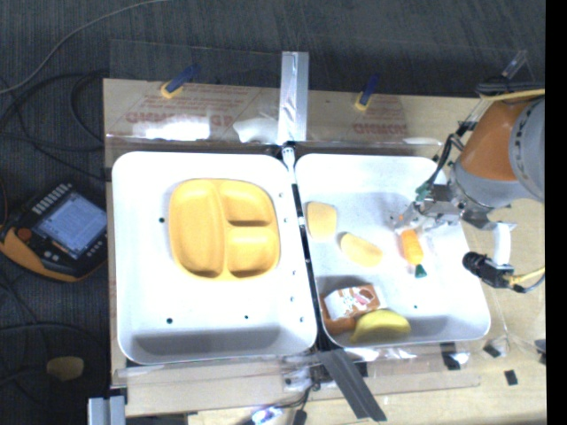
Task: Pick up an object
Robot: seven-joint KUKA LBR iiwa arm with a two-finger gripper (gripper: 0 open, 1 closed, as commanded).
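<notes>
Gripper (423, 220) hangs in the right bin (461, 326); carrot (412, 248) just below it; grasp cannot be told.

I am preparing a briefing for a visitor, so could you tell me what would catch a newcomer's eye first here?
The big yellow tray in the left bin stands out most. Next is the arm reaching from the right, its gripper just above a toy carrot in the right bin. A banana lies on a packet at that bin's near edge.
</notes>
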